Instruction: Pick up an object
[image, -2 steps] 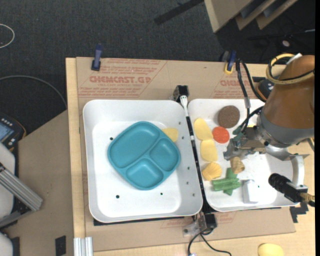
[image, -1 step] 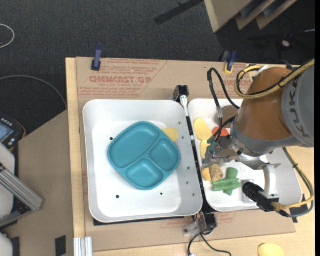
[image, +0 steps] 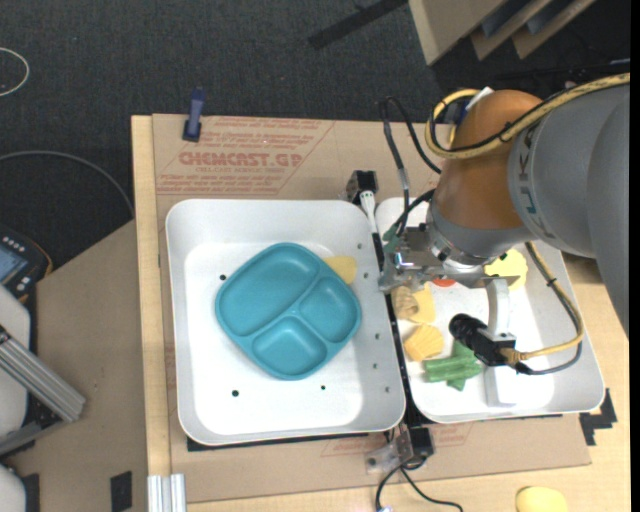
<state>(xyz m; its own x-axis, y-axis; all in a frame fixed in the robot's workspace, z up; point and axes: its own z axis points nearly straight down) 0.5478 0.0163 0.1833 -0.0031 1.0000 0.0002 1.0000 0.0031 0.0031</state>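
- While the arm (image: 500, 190) hangs low over the right bin (image: 560, 390), the step looks like reaching for a pick.
- Jaws' state: cannot tell.
- Yellow piece (image: 421, 342) and green piece (image: 452, 369) lie near-left there; next calls for closing on one.

The only legible writing is red print on the brown board (image: 240, 150) under the bins, at about 11 o'clock from the left bin (image: 190, 300). Its big line reads roughly "CHEMCAST G P" (the last letters are unclear). Smaller red lines sit above and below it, too fine to read. A faint red mark on the board's edge at 6 o'clock is also unreadable.
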